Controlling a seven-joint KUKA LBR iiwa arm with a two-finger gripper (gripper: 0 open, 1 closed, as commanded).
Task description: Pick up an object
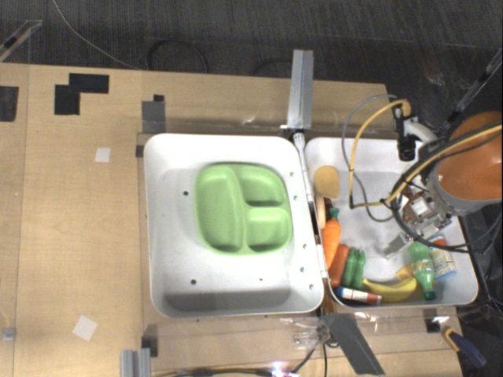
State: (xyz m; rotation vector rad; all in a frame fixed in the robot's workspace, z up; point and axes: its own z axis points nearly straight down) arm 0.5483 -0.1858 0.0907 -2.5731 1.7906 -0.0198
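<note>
**Figure: overhead slanted view of the bench with two white bins.**

The gripper (418,217) is seen low over the right bin (369,151), in that bin's half nearer the arm. The orange band (471,171) of the arm lies just behind and above it toward the view's right edge. Whether the gripper is apart or together cannot be told, since the wrist hardware and looped cables (357,144) hide its tip. No object is seen clamped in it.

The candidate objects are gathered along the near and left sides of the right bin:

- A green bottle (422,267) lies just below the gripper in the view, tilted, with its cap toward the bin's near wall.
- A small pale packet (445,265) is found beside the bottle, on the arm's side.
- A banana (391,288) is curved along the near wall, below and to the view's left of the gripper.
- A red-and-white marker (355,294) lies just beyond the banana's far end.
- A dark green vegetable (354,267) and a carrot (332,242) lie side by side, well to the view's left of the gripper.
- A tan rounded object (327,181) rests further up from the carrot, against the wall between the bins.

Across that wall, farthest from the gripper, the left bin (157,210) holds a green divided plate (240,208) near its centre.
</note>
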